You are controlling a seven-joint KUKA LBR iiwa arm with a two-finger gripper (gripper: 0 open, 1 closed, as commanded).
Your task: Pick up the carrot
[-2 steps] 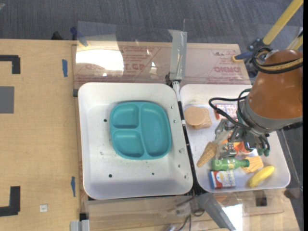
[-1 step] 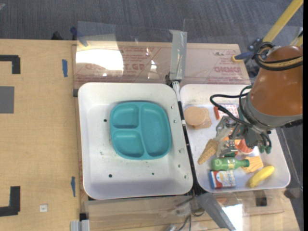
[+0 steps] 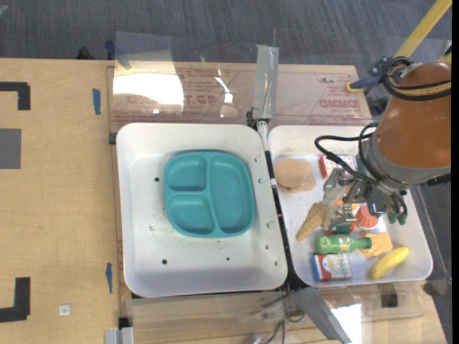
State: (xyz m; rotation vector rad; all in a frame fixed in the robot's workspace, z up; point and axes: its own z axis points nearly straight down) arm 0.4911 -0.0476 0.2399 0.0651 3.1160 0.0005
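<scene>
Hovering pincer (image 3: 344, 205), opening unclear | carrot (image 3: 367, 218) mostly hidden, axis perhaps upright

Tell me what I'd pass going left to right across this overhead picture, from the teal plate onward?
Teal divided plate → tan bun → ice-cream cone → green bottle → yellow banana. The end effector hangs over the right bin's clutter.

Carrot (image 3: 367, 219) hemmed by bottle (image 3: 343, 244), cone (image 3: 310, 222)
</scene>
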